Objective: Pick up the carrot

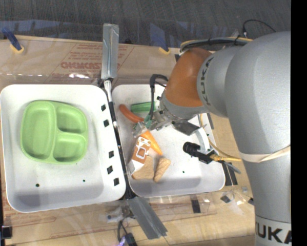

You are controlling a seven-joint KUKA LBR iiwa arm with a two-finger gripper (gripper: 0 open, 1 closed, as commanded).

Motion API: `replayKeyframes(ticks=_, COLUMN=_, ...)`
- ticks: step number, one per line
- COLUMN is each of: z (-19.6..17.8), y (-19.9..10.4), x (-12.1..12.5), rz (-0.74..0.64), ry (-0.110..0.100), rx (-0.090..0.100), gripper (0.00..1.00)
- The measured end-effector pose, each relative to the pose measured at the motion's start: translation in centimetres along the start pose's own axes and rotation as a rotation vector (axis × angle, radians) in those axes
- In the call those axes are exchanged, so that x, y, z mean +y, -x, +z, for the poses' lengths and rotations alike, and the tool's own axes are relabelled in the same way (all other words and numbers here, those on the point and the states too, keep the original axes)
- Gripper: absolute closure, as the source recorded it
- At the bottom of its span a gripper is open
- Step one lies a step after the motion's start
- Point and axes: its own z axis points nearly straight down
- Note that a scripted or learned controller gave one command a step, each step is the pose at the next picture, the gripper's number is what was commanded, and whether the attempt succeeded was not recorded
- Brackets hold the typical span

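— What is in the two shallow bins?
— The left white bin (9, 152) is well away from the gripper (152, 123). It holds a light green plastic plate with three sections (53, 132). There is bare white floor all round the plate.
— And the right white bin (215, 181)?
— The gripper hangs low inside it, near the far wall. I cannot tell if it is open or closed. The orange pointed carrot (153, 142) lies just below the gripper in the view. I cannot tell if they touch.
— What else is close by?
— A reddish-orange sausage-shaped toy (129, 113) lies just left of the gripper. A flat green piece (140, 106) lies just beyond that toy. The carrot rests against a small orange and white packet (139, 154). Two tan bread-like pieces (143, 172) lie past the packet, near the front wall.
— Is there room to move?
— Left of the gripper, things crowd up to the wall between the bins. On its other side the floor shows more bare white. The brown tabletop (50, 60) shows behind both bins.
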Motion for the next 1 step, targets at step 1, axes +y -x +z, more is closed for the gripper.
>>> replayKeyframes(ticks=1, z=-13.41, y=-2.86, x=8.73, rz=0.078, ry=0.007, rx=-0.003, gripper=1.00)
